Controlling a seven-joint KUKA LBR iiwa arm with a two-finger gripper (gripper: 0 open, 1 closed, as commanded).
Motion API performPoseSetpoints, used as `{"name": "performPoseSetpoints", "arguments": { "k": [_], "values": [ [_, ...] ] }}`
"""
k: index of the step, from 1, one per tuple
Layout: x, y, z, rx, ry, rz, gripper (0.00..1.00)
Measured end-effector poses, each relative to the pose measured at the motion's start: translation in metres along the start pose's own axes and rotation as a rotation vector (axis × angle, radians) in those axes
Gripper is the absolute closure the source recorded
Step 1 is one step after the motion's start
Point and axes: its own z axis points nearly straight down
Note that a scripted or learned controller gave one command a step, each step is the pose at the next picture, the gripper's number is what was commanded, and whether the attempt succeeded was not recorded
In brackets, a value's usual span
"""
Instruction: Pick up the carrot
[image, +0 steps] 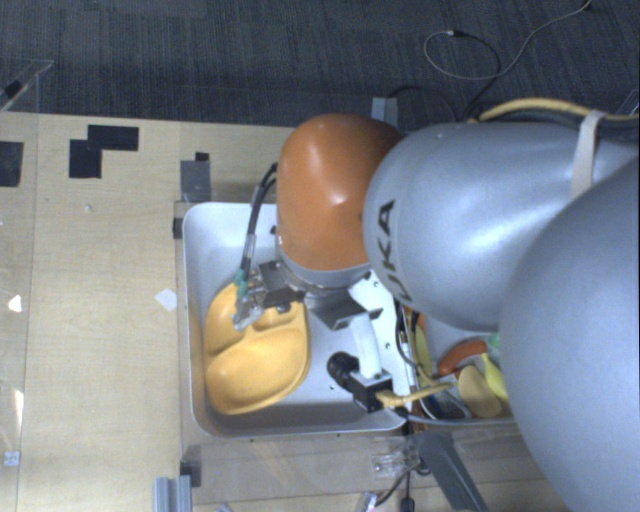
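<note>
A small orange shape (463, 352), possibly the carrot, peeks out from under the arm in the right bin; most of it is hidden. The arm's orange band (325, 190) and grey wrist hang over the left bin (200, 250). The gripper (250, 300) reaches down at the left of the wrist, right over the top edge of a large yellow object (255, 365). I cannot tell whether it touches that object.
The large yellow object fills the left bin's front left part. A yellow item (485, 388) lies beside the orange shape in the right bin. The arm's bulk covers nearly all of the right bin. A black fitting (350, 375) hangs under the wrist.
</note>
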Motion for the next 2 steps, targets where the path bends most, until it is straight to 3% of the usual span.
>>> {"name": "performPoseSetpoints", "arguments": {
  "k": [1,2],
  "values": [
    [-0.023,0.000,0.047,-0.008,-0.018,-0.049,0.00],
    [-0.051,0.016,0.127,-0.001,-0.023,0.254,0.00]
  ]
}}
